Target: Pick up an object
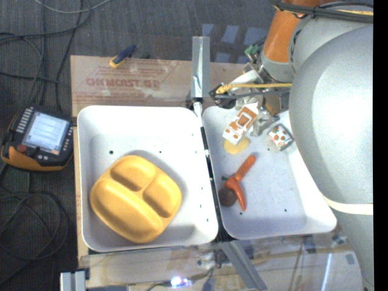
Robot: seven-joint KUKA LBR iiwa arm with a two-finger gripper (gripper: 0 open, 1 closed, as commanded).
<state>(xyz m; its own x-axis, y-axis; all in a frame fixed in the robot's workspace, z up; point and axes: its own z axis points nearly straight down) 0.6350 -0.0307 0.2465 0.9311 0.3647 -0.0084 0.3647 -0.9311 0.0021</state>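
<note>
Camera view: gripper down at far edge of right bin, fingers hidden by wrist clutter, so can't tell open or closed or whether gripping anything. Orange-and-white carton just beside gripper, toward bin's far-left corner, overlapping small yellow disc. Small white box with red dots near far edge too, on gripper's other side. Orange carrot-shaped toy mid-bin near left wall, touching dark round piece. Left bin holding large yellow sectioned tray, upside down, toward near-left corner.
</note>
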